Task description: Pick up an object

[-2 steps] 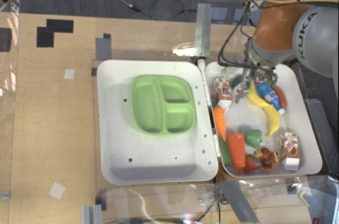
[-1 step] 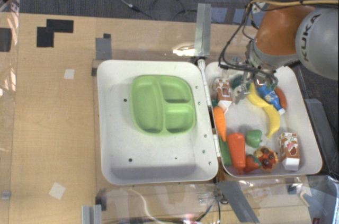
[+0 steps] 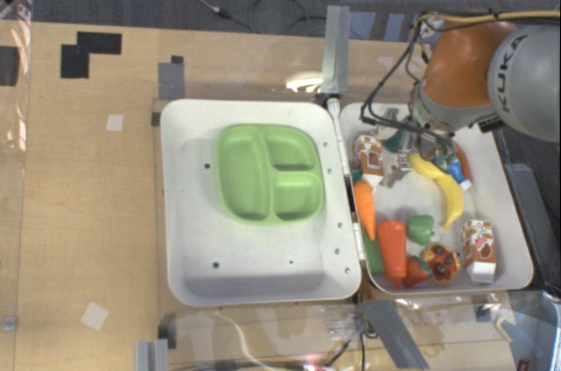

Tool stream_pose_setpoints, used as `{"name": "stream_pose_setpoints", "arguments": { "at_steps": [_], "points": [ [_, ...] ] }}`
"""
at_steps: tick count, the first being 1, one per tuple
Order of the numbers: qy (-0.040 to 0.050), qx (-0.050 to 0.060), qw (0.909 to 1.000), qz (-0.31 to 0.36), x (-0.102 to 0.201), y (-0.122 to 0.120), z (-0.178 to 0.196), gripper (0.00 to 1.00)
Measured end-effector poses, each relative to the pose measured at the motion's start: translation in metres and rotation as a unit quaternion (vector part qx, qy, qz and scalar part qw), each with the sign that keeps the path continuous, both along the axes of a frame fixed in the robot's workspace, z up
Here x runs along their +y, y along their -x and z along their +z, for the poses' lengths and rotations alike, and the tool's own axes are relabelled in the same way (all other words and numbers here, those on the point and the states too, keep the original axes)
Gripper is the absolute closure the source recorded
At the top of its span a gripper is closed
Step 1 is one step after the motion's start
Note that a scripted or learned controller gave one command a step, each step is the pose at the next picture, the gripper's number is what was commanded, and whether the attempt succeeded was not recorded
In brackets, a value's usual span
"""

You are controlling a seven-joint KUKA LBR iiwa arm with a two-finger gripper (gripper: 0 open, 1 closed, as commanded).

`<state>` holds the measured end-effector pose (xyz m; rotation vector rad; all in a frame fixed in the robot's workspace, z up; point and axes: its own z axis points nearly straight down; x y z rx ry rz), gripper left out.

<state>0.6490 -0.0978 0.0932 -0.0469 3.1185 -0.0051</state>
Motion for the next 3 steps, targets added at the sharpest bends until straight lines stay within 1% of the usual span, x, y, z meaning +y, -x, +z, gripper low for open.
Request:
{"name": "stream_pose_setpoints", "arguments": {
  "at_steps": [1,2,3],
  "points": [
    [0.0018,-0.010,0.9999,0.002,0.000,-0.005,0.017,1.00],
    [0.0024,-0.001,0.9995,0.030,-0.060,-0.024,0.144,1.00],
    [-0.0003,0.005,0.9995,0.032,-0.056,-0.022,0.137,0.00]
  ]
}}
